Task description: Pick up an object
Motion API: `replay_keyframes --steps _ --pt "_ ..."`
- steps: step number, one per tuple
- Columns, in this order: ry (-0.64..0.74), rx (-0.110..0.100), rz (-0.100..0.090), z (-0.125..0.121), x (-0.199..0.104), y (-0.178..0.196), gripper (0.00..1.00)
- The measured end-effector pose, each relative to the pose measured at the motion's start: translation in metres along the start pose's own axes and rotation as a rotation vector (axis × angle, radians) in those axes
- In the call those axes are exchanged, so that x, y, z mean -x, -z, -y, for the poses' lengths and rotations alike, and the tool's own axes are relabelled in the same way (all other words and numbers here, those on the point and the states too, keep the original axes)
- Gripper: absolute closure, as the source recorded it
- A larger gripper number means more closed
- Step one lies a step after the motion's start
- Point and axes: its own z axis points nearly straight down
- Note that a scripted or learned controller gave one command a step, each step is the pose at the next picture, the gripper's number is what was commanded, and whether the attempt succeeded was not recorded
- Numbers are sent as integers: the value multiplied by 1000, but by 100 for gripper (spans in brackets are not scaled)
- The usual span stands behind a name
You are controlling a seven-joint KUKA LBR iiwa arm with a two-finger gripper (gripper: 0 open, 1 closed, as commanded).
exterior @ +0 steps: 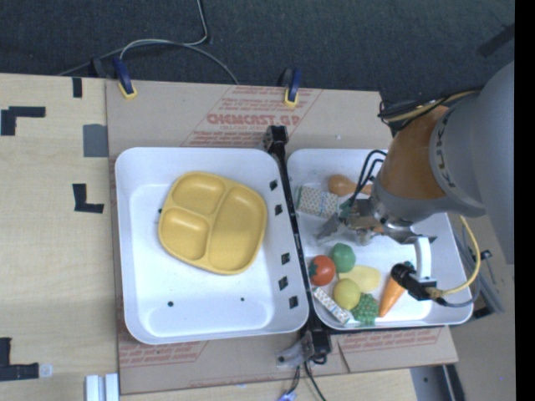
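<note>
Here, left bin (pixel 138 249): yellow plate (pixel 213 221). Right bin (pixel 447 303): toy food (pixel 347 278), carrot (pixel 389 296). Fingers' (pixel 344 222) state: cannot tell.

Right bin (pixel 443 312), loose items. A green round fruit (pixel 343 255) lies near the centre, with a red tomato (pixel 323 269) just beside it to the left and a pale yellow piece (pixel 365 276) below right. A yellow-green round fruit (pixel 347 293), a dark green leafy piece (pixel 365 308) and an orange carrot (pixel 389 296), tilted, cluster along the near wall. A tan egg-shaped item (pixel 339 184) and a patterned packet (pixel 313 200) lie toward the far side.
</note>
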Motion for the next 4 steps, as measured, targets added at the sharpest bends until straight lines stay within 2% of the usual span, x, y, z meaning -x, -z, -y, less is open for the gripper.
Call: replay_keyframes --steps 1,2,4 --pt "0 -4 -1 -108 25 5 0" --pt "-5 -10 3 -114 -1 -8 0" --pt "-7 -10 6 -114 -4 -8 0"
